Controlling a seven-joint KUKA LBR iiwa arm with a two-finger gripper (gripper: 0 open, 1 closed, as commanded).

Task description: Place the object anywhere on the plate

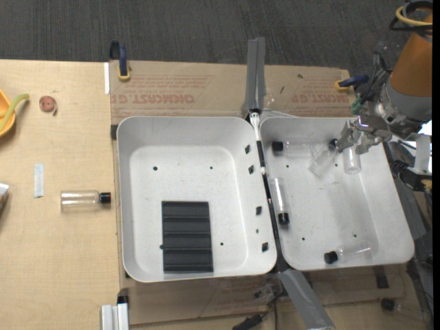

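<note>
In the camera view the fingers (352, 140) hang over the far right part of the right bin (385, 205); whether they are parted or closed, or grip anything, I cannot tell (clear plastic blurs there). A clear bottle (322, 162) lies just left of them. The dark ridged plate (185, 237) sits well left and nearer, in the left bin (137, 184).

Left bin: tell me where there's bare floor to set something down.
In the left bin, the dark ribbed plate fills the lower middle. Bare white floor lies above the plate up to the far wall, and in strips on either side of it. The right bin is more crowded, with clear bottles scattered about.
</note>
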